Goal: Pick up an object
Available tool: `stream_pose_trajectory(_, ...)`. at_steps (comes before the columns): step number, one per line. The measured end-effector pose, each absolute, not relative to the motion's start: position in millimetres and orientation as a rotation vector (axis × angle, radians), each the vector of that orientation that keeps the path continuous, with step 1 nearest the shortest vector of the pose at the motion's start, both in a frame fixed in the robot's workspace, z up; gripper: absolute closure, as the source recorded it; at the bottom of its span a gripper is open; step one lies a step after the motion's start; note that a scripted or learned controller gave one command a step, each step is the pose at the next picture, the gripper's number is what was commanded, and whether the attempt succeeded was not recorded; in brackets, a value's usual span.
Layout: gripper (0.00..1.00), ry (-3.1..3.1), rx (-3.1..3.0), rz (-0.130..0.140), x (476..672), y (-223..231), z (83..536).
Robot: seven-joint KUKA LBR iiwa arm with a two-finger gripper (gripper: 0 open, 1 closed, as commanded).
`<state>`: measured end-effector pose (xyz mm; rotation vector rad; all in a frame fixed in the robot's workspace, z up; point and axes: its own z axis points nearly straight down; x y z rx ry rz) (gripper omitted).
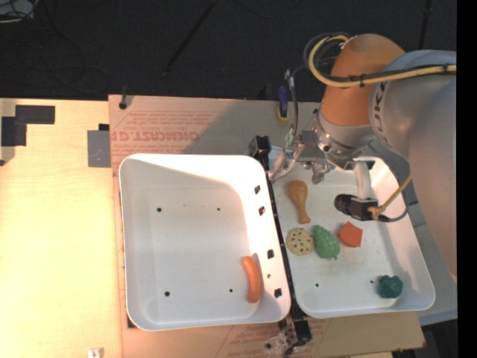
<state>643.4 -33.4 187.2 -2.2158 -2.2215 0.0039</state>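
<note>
The right bin (pixel 406 233) holds a tan toy drumstick (pixel 299 198), a round speckled cookie (pixel 299 241), a green leafy toy (pixel 326 242), a red-orange block (pixel 350 235) and a teal lump (pixel 389 286). An orange sausage (pixel 253 278) lies in the left bin (pixel 186 200) near its front right corner. My gripper (pixel 302 168) hangs over the back left part of the right bin, just above the drumstick's thick end. Its fingers stand apart, open, with nothing between them.
The grey arm with its orange wrist (pixel 358 73) covers the back right of the right bin. A black part on a cable (pixel 354 206) hangs over that bin, near the red-orange block. The bins' shared wall (pixel 272 222) runs close to the drumstick.
</note>
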Motion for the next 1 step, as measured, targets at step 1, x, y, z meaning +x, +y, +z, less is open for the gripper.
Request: stream_pose_trajectory(1,0.00,-2.220,-2.216,0.005,643.3,-9.8,187.1)
